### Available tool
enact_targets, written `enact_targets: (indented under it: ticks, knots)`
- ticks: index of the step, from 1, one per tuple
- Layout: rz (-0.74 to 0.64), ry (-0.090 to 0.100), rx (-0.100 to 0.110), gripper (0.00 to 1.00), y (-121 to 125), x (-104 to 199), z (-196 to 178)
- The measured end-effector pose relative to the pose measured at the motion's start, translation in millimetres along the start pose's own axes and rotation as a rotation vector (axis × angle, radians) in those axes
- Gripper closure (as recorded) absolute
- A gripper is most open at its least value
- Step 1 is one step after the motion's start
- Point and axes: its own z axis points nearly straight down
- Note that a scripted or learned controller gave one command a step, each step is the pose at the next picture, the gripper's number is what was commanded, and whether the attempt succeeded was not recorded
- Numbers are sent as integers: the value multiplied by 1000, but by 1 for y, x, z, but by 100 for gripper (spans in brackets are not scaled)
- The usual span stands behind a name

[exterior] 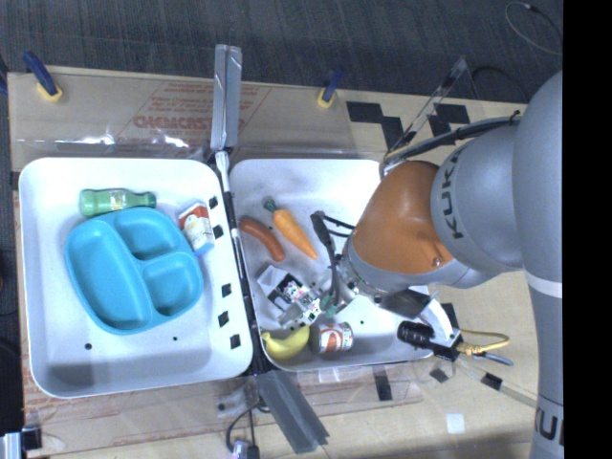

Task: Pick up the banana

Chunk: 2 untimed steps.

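The yellow banana (285, 343) lies in the front left corner of the right bin (316, 175), against its near wall. My gripper (302, 300) reaches down from the orange wrist band and hovers just above and behind the banana, a little apart from it. A small can (334, 338) lies right next to the banana, on its right side. Part of the banana is covered by the gripper's tip.
Behind the gripper, an orange carrot (295, 233) and a red-brown sausage (262, 238) lie in the right bin. The left bin (38, 256) holds a blue divided plate (133, 268), a green bottle (116, 200) and a small white bottle (198, 229). A grey divider (227, 98) stands between the bins.
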Motion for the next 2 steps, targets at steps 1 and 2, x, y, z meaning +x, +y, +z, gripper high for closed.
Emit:
enact_targets:
  ticks: [1,2]
  knots:
    - [16,3,2,0,-1,15,10]
    - [-19,2,2,0,-2,15,10]
